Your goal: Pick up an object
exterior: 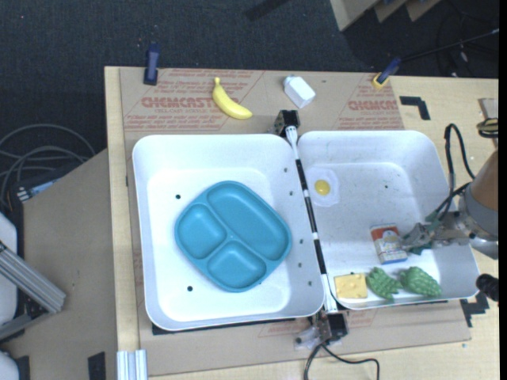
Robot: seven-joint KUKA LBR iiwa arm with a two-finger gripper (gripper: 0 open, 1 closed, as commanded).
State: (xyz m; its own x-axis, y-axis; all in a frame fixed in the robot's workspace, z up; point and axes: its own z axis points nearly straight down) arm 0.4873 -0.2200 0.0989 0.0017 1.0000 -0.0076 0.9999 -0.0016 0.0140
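Near edge of the right bin (434,150) first: a yellow cheese-like block (351,286) and two green leafy toy pieces (404,282) sit in a row against the front wall, touching or nearly so. Crowded against the rim, so poor approach clearance there.

Just behind them: a small red-and-white packet (386,244) lies flat on the bin floor. The gripper (415,237) is low, right beside the packet's right edge, reaching in from the right. Likely the pick target, judging by where the tool sits. Can't tell how far apart its fingers are; the tips blur into the packet's edge, and nothing shows a grasp. Packet looks to be resting on the floor, not lifted.

Further back in the same bin: a fried egg toy (322,188) near the divider, well apart from the arm.

Left bin (150,153): a blue divided plate (231,234) lies flat and tilted diagonally mid-bin. Too wide for a two-finger pinch, probably why the arm works the other side.

Beyond the bins, on the board: a banana (230,101) and a small white block (299,91), both outside the bins.
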